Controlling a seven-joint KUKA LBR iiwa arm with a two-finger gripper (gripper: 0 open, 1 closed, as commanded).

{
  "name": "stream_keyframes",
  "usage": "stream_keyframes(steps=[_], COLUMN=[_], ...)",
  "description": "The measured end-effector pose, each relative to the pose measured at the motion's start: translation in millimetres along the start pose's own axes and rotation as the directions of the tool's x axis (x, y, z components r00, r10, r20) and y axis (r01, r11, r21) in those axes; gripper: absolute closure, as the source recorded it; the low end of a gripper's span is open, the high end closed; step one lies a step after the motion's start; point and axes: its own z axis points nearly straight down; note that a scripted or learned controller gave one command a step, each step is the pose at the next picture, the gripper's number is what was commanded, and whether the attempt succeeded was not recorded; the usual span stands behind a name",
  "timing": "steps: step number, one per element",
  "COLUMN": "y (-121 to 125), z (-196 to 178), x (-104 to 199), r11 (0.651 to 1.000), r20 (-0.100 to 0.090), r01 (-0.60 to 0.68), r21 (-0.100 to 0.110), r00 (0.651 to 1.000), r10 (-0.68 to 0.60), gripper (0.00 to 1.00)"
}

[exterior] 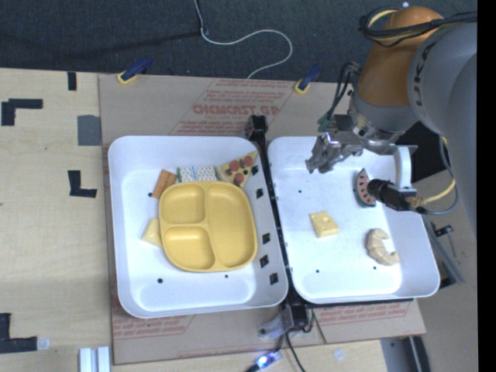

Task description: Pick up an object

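My gripper point(320, 161) hangs over the upper part of the right bin point(298, 273), with nothing visible between its dark fingers. Below it in that bin lie a pale yellow cheese-like block point(325, 223) and a beige croissant-shaped piece point(380, 247). A reddish-brown round toy point(364, 189) lies near the bin's right side, just right of my gripper. The left bin point(128, 281) holds a yellow divided plate point(208, 225) with several small toy foods tucked behind it, among them a pizza slice point(239, 168) and an orange stick point(163, 183).
A black divider point(268, 208) runs between the two bins. Cardboard point(225, 103) lies under both bins. A white cable point(248, 41) loops on the dark floor behind. My grey arm point(442, 68) fills the upper right.
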Motion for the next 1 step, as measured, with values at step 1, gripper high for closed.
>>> stream_keyframes(steps=[1], y=[-13.7], z=[6.1], x=[3.6], r11=[1.000], r20=[0.000], r01=[0.000], r21=[0.001], r00=[1.000], r10=[0.000], gripper=[1.00])
